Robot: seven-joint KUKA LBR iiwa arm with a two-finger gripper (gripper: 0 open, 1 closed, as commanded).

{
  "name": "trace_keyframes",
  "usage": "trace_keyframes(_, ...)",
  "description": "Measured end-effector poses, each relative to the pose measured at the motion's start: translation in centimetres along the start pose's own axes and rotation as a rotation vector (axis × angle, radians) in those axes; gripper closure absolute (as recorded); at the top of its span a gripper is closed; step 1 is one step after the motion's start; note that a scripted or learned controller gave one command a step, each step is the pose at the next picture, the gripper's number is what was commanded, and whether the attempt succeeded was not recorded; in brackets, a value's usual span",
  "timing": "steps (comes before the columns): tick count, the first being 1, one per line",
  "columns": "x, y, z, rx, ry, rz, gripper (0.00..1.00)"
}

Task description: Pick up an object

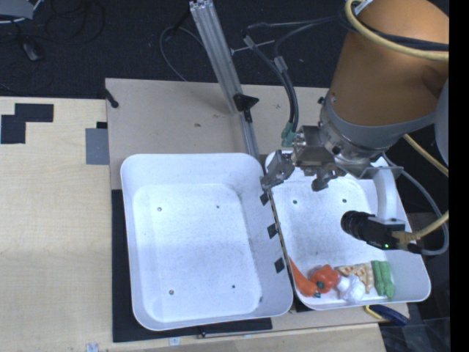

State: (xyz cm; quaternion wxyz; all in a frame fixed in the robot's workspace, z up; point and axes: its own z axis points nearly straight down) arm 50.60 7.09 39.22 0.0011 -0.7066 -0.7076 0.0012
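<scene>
**Ana:** While the arm (388, 57) reaches in from the right, where do its jaws sit?

**Ben:** Over the far left corner of the right bin (322, 204), just beside the divide between the two bins. The gripper (297, 169) hangs below the grey wrist and the wide orange band.

**Ana:** Released, clenched, or grasping something?

**Ben:** I cannot tell. The metal parts at the tip are small and dark against the white floor, and nothing I can make out lies between them.

**Ana:** And the things to pick?

**Ben:** All bunched along the near edge of the right bin, well apart from the gripper. From left to right: a thin orange piece (298, 276) lying at a slant against the left wall, an orange-red lump (325, 276) touching it, a small white crumpled object (350, 289), a tan object (357, 272) just behind that, and a green object (382, 278) at the right end.

**Ana:** Anything else in that bin?

**Ben:** A black cylindrical part (370, 229) juts in from the right side, above the floor, with a small green light near its base.

**Ana:** The left bin?

**Ben:** The left bin (146, 174) rests on the tabletop (161, 116) beside the other; a slanted aluminium rail (220, 57) rises behind them.
</scene>
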Motion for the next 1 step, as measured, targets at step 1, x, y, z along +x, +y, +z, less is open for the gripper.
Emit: trace_keyframes(1,-0.08,0.10,-1.05,-0.002,-0.001,0.001,1.00)
